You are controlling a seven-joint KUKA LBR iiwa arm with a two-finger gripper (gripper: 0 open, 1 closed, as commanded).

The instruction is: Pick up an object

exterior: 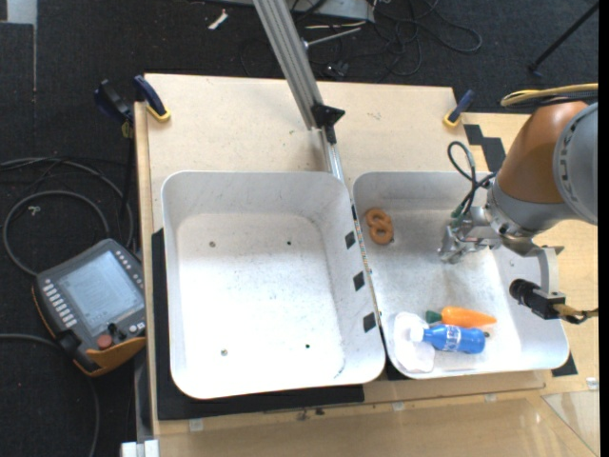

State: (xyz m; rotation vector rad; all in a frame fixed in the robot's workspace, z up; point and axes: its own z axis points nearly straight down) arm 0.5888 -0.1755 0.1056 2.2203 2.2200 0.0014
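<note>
Camera view, over the bench (pixel 247 127): the arm's gripper (pixel 461 243) hangs low in the right bin (pixel 419 193), its fingers nothing between them (how far apart, I cannot tell). A brown pretzel (pixel 380 226) lies left of it; an orange carrot (pixel 468 317), blue bottle (pixel 455 338) and white cup (pixel 412 343) crowd the near edge.

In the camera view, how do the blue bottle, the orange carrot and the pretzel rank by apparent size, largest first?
1. blue bottle
2. orange carrot, nearly as long but thinner
3. pretzel

All lie in the right bin, so nearness matters little.
</note>
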